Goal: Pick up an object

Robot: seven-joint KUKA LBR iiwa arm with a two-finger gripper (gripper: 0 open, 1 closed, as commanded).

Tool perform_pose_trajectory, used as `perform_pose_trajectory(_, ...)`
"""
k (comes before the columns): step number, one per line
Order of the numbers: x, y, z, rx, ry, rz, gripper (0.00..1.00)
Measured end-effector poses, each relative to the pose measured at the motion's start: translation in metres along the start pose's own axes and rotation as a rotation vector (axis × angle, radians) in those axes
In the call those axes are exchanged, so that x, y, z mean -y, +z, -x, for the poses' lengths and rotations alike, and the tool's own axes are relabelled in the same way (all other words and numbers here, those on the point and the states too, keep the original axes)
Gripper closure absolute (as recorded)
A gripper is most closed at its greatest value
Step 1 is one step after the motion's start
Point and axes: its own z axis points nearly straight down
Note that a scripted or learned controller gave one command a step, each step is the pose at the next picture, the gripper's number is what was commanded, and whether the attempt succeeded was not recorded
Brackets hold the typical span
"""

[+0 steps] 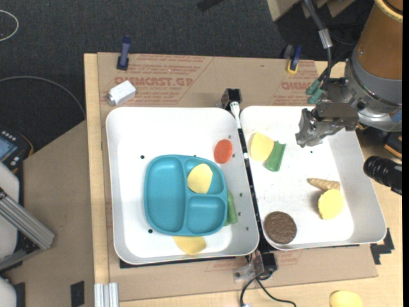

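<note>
My gripper [308, 137] hangs over the back of the right bin [364, 171], its dark fingers pointing down to the right of a yellow piece [260, 145] and a green piece [275, 156]. Nothing shows between the fingers. Further forward in that bin lie a tan cone [324, 184], a yellow round piece [330, 204] and a brown disc [280, 227]. The left bin [124, 171] holds a teal divided tray [166, 194] with a yellow piece [200, 178] in its upper right compartment.
An orange-red round piece [223, 150] lies behind the tray. A yellow piece [190, 243] lies at the tray's front edge and a green strip [231, 208] at its right side. A black divider clamp [231, 99] sits between the bins at the back.
</note>
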Motion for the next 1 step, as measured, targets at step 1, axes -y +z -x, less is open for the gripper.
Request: perform_pose_trajectory(1, -0.0008, -0.0145, -0.0596, -0.002, -0.004, 0.015, 1.0)
